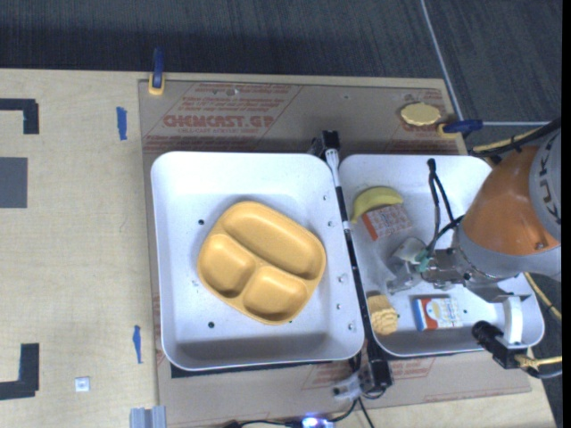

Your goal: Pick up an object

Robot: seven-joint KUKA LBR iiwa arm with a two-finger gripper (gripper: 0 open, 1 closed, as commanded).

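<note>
The left white bin [169, 239] holds a yellow three-compartment plastic tray [260, 261] lying on a slant; the right white bin [473, 346] has a banana-yellow item [375, 200], a small round biscuit-like piece [382, 314] and a flat printed carton [436, 313]. The gripper [412, 266] hovers mid-bin — the carton lies just below-right of it, long axis left-right — whether its claw is apart I cannot tell.

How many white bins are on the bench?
2: the left bin holds a yellow tray; the right bin is beside it, under the arm.

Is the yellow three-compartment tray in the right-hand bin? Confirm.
No, the yellow three-compartment tray lies in the left white bin.
</note>
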